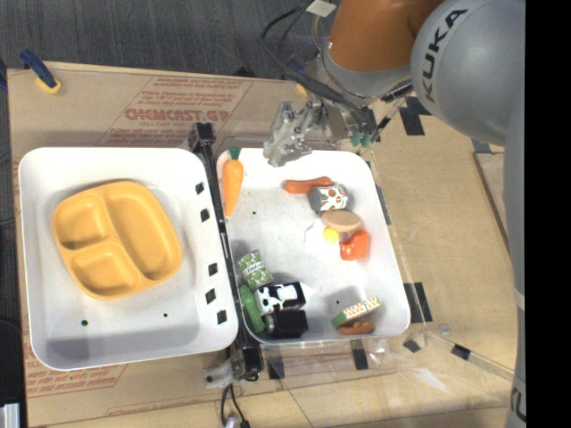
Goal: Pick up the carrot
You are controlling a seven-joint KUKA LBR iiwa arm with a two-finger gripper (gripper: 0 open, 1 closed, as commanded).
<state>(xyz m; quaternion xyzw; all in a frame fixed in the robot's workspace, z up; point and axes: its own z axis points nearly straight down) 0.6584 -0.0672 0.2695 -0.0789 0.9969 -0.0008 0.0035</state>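
Overhead, slanted view: two shallow white bins sit side by side on a brown cardboard-covered bench.
Carrot [232, 184]: a smooth orange toy cone with a small green top, lying lengthwise against the left wall of the right bin [385, 239], at its far corner, tip pointing toward the near side.
Gripper [287, 141]: pale metal, hanging above the far rim of the right bin, just right of the carrot's green top and apart from it; nothing shows between its fingers, and whether they are spread or closed cannot be told.
Arm [464, 43]: thick, rounded and grey, with a glossy orange band, entering from the upper right; cables trail around the wrist.
Left bin [36, 310]: glossy white plastic, holding a yellow tray [116, 237] with rounded corners and three moulded compartments.
Right bin, far half: an orange-red sausage shape [308, 185], a small printed can [332, 199], a tan rounded piece [343, 222] and a red-orange block [355, 245], clustered right of centre and well clear of the carrot.
Right bin, near half: a green patterned packet [252, 266], a black and white cow-patterned object [280, 298], a black block [287, 323] and a small green and brown toy [357, 315].
Obstruction: no item lies on the carrot; the bin wall touches its left side.
Bench edge: a blue and yellow clip [40, 71] at the far left corner.
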